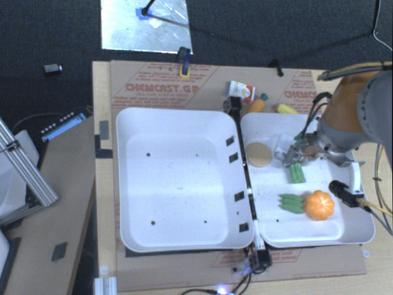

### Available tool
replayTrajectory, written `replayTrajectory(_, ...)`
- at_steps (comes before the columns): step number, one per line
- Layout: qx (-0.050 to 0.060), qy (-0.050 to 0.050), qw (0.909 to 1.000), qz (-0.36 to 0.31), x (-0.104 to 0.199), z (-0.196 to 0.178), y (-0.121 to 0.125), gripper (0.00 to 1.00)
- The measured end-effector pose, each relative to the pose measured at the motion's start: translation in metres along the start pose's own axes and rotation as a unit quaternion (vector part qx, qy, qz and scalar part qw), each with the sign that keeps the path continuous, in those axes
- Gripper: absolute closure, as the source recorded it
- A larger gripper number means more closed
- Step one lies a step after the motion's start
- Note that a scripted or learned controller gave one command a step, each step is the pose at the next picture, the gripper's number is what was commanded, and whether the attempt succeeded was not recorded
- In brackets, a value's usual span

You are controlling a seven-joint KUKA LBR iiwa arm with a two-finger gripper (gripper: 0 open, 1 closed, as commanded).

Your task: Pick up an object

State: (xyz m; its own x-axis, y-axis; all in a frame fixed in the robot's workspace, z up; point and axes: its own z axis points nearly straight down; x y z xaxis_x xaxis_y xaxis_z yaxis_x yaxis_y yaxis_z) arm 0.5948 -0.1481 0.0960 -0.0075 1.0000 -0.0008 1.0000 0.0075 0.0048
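The gripper hangs low in the right bin, just above a short green piece; whether it grips cannot be told. That piece looks light, stiff, best pinched across its width. Also there: one orange, one green pod, one tan disc.

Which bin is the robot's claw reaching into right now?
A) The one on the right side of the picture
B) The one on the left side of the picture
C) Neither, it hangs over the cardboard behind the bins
A: the claw is down inside the right bin, just above a small green piece, with an orange fruit lying nearer the bin's front edge.
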Motion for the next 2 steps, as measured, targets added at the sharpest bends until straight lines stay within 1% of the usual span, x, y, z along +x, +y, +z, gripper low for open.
replayTrajectory(1,-0.002,0.002,1.0,-0.003,0.092,-0.094,0.005,1.0)
replayTrajectory(2,0.0,0.001,1.0,-0.001,0.15,-0.11,0.016,1.0)
